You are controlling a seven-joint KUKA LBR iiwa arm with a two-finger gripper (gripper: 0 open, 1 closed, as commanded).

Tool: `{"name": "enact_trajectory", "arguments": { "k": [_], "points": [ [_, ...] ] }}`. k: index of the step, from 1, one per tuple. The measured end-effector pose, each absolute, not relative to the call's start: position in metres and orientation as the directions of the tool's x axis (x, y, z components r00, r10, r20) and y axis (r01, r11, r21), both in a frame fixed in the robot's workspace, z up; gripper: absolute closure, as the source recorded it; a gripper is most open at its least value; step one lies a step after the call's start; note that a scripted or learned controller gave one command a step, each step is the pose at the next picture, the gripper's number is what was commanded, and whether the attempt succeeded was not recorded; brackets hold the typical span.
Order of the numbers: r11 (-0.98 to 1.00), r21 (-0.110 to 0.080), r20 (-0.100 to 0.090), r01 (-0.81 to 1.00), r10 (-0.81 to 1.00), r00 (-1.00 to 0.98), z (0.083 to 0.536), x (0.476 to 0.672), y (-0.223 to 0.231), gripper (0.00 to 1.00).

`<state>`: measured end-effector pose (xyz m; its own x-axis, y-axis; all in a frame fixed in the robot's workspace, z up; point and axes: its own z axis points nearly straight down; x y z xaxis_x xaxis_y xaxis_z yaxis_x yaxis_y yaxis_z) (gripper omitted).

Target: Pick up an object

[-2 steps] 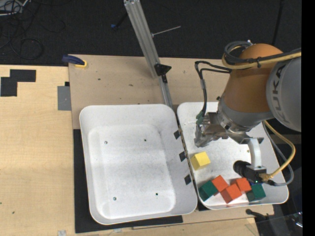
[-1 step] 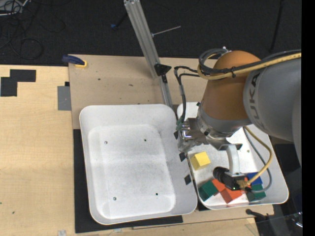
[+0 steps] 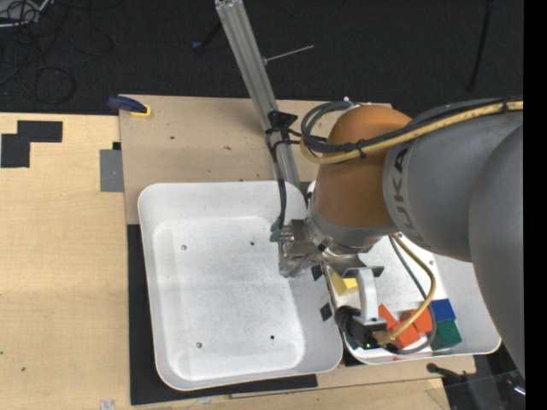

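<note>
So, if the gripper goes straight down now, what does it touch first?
Probably the gripper meets the floor of the left bin, near its right wall; depth is unclear.

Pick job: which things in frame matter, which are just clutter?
Job: pincer; orange block, blue block, green block in the right shallow white bin.
Lying about: blue-and-yellow clamp on the bench's far corner; slanted aluminium rail; left shallow white bin.
</note>
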<state>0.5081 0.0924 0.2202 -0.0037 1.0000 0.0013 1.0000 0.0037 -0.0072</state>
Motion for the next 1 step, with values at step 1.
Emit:
{"name": "enact_trajectory", "arguments": {
  "k": [1],
  "points": [
    [-0.002, -0.005, 0.000, 1.000, 1.000, 0.002, 0.2208, 0.5088, 0.0899, 0.00]
  ]
}}
